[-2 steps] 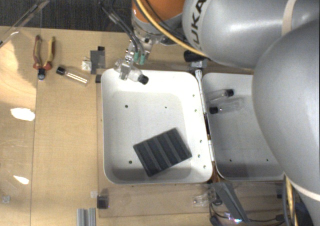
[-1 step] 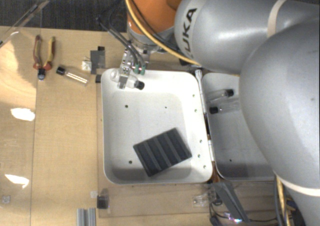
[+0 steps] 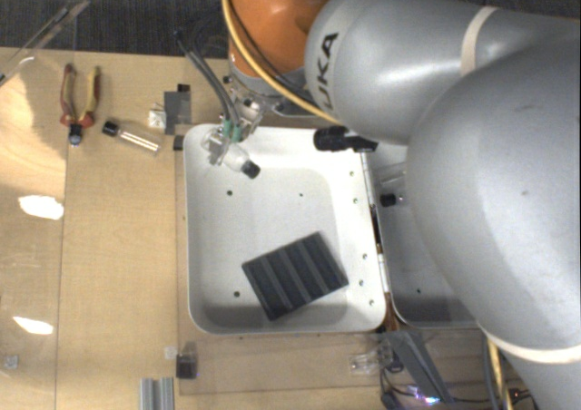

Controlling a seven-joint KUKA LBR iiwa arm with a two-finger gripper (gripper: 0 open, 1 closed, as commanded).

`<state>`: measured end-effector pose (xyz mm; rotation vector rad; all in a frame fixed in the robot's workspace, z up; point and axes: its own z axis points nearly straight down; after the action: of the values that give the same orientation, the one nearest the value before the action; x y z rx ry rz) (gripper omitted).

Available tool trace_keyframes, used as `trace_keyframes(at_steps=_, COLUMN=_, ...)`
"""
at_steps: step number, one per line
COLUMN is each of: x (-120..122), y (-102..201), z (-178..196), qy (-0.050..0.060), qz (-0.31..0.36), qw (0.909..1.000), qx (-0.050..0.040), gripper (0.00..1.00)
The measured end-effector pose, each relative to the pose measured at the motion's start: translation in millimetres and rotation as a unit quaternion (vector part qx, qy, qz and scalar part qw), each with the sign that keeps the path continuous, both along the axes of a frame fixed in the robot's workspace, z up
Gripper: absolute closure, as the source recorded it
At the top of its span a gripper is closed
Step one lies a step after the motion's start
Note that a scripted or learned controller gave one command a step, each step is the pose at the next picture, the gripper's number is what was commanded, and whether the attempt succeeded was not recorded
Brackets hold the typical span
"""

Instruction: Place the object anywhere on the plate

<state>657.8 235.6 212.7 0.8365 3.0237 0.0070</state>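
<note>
Honestly, can't tell the gripper's (image 3: 229,147) jaw state, so I'd check it really has something before swinging over that dark ribbed plate (image 3: 295,275) and lowering gently.

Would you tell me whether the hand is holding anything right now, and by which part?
It cannot be told: the hand is over the left bin's top-left corner, too blurred to judge. The dark ribbed block lies free.
</note>
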Motion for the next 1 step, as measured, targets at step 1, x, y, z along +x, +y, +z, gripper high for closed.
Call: trace_keyframes(at_steps=1, x=0.8, y=0.4, z=86.7, qy=-0.002, qz=0.05, qw=0.9988, qx=-0.0003, gripper=1.0)
